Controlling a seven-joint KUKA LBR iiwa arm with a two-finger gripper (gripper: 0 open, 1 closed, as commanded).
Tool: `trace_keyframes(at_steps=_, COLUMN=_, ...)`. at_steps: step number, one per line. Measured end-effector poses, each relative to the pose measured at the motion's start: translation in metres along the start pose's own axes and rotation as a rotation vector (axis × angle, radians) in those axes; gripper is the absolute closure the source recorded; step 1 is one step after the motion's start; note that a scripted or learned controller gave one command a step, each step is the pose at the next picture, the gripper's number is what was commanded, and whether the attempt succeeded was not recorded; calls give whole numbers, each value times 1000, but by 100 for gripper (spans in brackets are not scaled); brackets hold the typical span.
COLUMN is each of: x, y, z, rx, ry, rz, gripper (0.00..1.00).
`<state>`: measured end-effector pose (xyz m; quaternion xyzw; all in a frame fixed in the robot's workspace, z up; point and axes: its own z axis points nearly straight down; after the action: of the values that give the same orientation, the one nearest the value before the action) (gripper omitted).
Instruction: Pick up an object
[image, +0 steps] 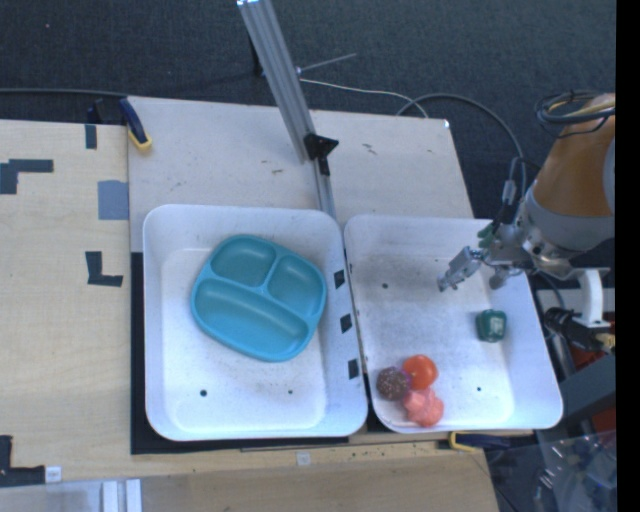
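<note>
Teal object (491, 325) lies in right bin (530, 400), near gripper (474, 273) above it; fingers apart, nothing between.

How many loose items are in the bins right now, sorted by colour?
Blue: 1, divided plate, left bin
Teal-green: 1, small object, right bin
Red-orange: 1, round item
Dark maroon: 1, round item
Pink: 1, lump
Total: 5
</note>
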<state>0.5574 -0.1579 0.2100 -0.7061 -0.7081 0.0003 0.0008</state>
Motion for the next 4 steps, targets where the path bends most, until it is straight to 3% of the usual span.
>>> trace_keyframes(at_steps=1, x=0, y=0, z=0, rx=0, ry=0, rz=0, gripper=0)
trace_keyframes(at_steps=3, x=-2, y=-3, z=118, rx=6, ry=0, rz=1, gripper=0)
trace_keyframes(at_steps=4, x=-2, y=-2, z=105, rx=2, ry=0, rz=0, gripper=100)
